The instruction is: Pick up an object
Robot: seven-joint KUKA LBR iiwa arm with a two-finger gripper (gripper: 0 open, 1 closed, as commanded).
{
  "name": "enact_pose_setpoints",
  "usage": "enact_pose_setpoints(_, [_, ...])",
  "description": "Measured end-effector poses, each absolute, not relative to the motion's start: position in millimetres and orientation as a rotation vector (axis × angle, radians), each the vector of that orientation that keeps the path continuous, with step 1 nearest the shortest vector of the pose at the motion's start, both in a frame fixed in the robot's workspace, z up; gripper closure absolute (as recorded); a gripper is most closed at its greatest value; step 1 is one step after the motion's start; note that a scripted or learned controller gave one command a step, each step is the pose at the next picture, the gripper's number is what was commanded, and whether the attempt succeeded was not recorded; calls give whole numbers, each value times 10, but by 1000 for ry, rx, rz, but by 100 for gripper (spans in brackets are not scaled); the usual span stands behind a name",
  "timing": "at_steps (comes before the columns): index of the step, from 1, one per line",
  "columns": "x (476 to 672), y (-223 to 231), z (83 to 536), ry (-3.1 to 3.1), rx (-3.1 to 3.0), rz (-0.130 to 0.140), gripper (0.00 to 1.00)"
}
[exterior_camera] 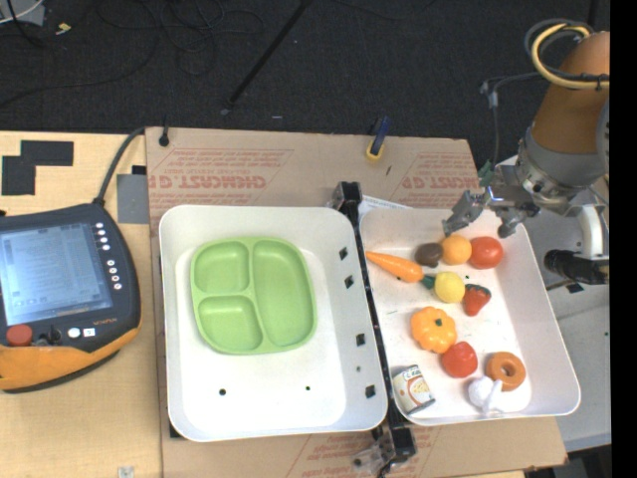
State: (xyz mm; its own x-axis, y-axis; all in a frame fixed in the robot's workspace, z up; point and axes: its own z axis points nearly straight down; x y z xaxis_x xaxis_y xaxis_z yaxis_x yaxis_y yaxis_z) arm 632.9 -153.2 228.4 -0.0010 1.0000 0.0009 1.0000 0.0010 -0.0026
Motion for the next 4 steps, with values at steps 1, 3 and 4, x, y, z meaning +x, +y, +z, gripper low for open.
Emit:
enact_pose_setpoints(1, [5738, -838, 977, -2213, -2205, 13, 0])
enact_pose_setpoints(3, [5631, -11, 1919, -2230, -2211, -8, 100])
enact_pose_setpoints(4, [5264, 137, 3664, -2231, -2223, -18, 100])
